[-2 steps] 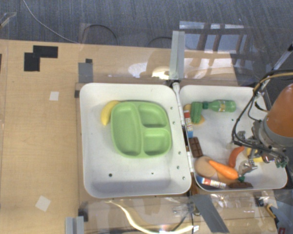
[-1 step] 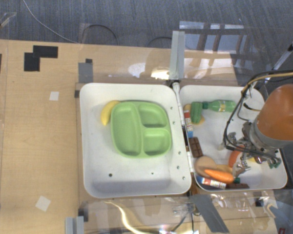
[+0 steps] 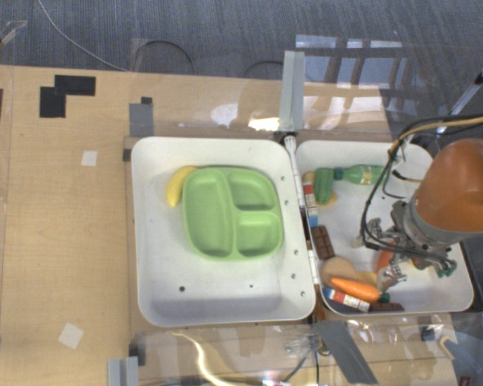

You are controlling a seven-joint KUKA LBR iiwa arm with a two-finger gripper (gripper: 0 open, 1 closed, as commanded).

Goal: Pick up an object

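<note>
We've got the arm reaching in from the right, orange band up top, wrist pointing straight down and the gripper hanging low; cables loop off its left side

Single arm, entering from the right. Large rounded orange band, glossy, above the wrist. Grey metallic collar beneath the orange section. Black cables looped along the left side, one yellow-tinted line running off to the right. Wrist assembly dark grey, cluttered with small fittings and brackets. Small green part on the right of the wrist hardware. Gripper metallic grey.
</note>
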